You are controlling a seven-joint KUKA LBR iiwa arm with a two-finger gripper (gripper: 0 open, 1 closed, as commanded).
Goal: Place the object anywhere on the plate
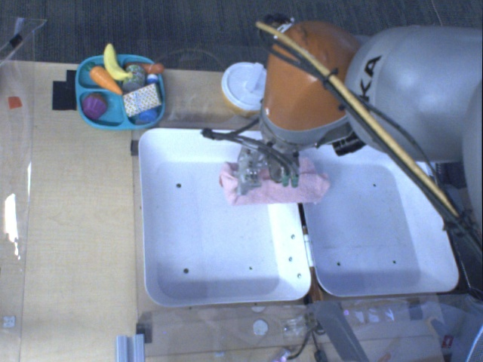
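A crumpled pink cloth [311, 188] lies across the inner walls of the two bins, near their far edge. My gripper [266, 174] hangs straight over the cloth's left half and hides its middle. Whether it touches or holds the cloth I cannot tell. The blue divided plate [108, 121] sits on the bench beyond the far left corner of the left bin. It carries a toy banana [113, 62], a carrot [105, 78], a purple piece [94, 105] and a patterned block [143, 96].
A white lidded cup [243, 86] stands on the bench just behind the bins, beside the arm's orange band [306, 74]. The left bin [211, 247] and right bin [381, 232] show bare white floors. The arm's bulk covers the upper right.
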